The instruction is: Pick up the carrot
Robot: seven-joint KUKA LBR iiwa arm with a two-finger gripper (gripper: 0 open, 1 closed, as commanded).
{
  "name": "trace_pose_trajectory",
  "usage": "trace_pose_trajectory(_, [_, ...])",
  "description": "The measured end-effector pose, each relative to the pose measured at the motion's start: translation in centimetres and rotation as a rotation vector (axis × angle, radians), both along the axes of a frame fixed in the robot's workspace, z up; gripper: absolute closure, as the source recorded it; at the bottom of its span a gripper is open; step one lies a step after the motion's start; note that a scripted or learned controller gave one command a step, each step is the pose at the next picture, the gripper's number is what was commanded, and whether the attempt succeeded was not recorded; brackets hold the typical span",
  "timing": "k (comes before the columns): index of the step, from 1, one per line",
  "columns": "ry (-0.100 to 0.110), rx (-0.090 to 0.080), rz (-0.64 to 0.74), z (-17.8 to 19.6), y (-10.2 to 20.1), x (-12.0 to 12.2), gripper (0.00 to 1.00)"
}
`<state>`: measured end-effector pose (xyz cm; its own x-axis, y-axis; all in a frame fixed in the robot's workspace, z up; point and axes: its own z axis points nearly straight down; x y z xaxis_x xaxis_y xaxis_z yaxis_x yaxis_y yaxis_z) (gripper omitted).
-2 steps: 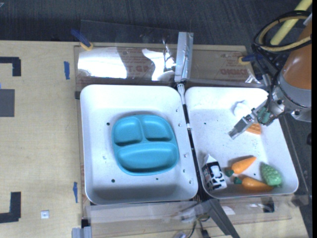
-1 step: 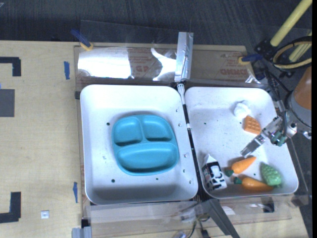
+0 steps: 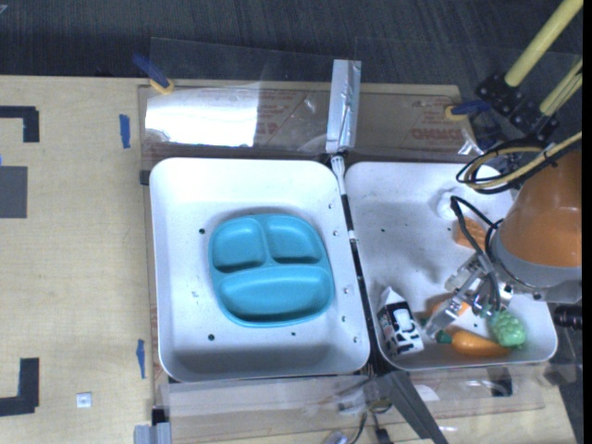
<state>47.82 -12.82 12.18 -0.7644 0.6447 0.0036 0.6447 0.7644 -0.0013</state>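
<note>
Wooden bench (image 3: pixel 65 276) fills the frame's left, bearing two white bins. Left bin (image 3: pixel 176 202) holds a blue divided plate (image 3: pixel 270 268). Lower right, the carrot (image 3: pixel 476 343) (green-topped) lies in the right bin (image 3: pixel 398 220), just below the gripper (image 3: pixel 455 307); jaw state unclear.

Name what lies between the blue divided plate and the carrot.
In the camera view, the bins' meeting walls and a small black-and-white carton lie between the blue divided plate and the carrot.
</note>
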Motion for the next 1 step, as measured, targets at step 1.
trace_pose_trajectory(1, [-0.007, 0.000, -0.526, -3.45, -3.81, 0.29, 0.00])
